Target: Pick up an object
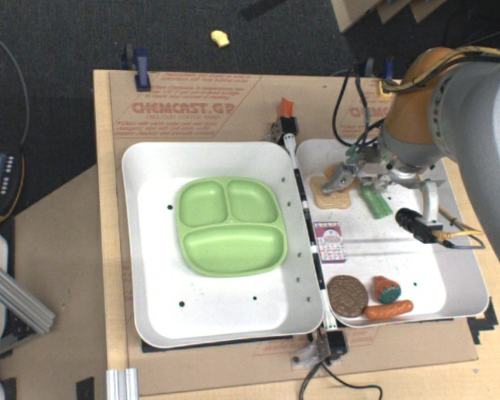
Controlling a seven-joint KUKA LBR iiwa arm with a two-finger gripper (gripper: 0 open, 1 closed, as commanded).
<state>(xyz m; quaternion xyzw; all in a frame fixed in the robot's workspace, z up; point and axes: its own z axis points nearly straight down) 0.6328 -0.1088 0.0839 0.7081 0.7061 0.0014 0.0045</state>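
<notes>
Likely trouble: claw (343,176) sits low over tan toast-shaped piece (332,192), fingers straddling its upper edge; flat piece could slip out, or fingers scrape bin floor (450,286). Green stick (375,201) just right of claw could get nudged. Claw state: cannot tell apart or together, tips blurred against clutter. Toast piece: pale tan, thin, lying flat, directly beneath and slightly left of claw, in right bin's far corner.
</notes>
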